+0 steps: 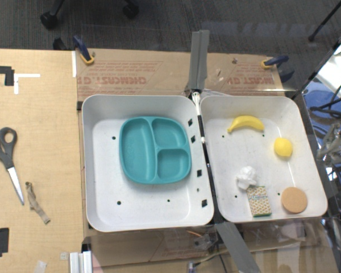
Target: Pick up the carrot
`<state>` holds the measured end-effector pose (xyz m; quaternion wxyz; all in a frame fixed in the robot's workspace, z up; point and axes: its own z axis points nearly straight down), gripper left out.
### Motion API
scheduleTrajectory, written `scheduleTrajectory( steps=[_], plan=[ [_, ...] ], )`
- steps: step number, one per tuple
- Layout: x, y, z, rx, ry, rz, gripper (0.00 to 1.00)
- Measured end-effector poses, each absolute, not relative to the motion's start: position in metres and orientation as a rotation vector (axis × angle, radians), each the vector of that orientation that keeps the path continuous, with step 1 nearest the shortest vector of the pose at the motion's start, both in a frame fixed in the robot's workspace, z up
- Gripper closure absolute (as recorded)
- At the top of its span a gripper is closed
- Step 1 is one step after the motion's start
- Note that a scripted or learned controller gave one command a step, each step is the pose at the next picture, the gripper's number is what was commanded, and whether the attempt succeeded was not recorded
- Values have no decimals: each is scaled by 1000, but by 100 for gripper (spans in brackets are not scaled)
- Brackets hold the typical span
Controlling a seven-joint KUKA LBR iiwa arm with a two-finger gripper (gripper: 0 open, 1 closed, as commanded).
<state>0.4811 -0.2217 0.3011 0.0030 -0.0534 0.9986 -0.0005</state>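
The right white bin point(238, 152) holds a yellow banana point(245, 123) near its back wall and a small yellow lemon point(282, 147) to the right. A crumpled white lump point(246, 177), a green patterned packet point(259, 201) and a round tan disc point(294, 199) lie near its front edge. None of these things is orange and carrot-shaped.
The left white bin point(102, 198) carries a teal divided plate point(156, 149). Scissors point(8, 158) and a small strap point(37, 203) lie on the wooden bench at the left. A grey bar point(198, 61) stands behind the seam between the bins.
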Motion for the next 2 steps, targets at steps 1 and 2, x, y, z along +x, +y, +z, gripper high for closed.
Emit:
scheduleTrajectory(
  steps=[1, 2],
  plan=[
    [530, -221, 274, -688, 3060, 0, 100],
    [520, -221, 291, -1001, 2971, -2, 100]
  ],
)
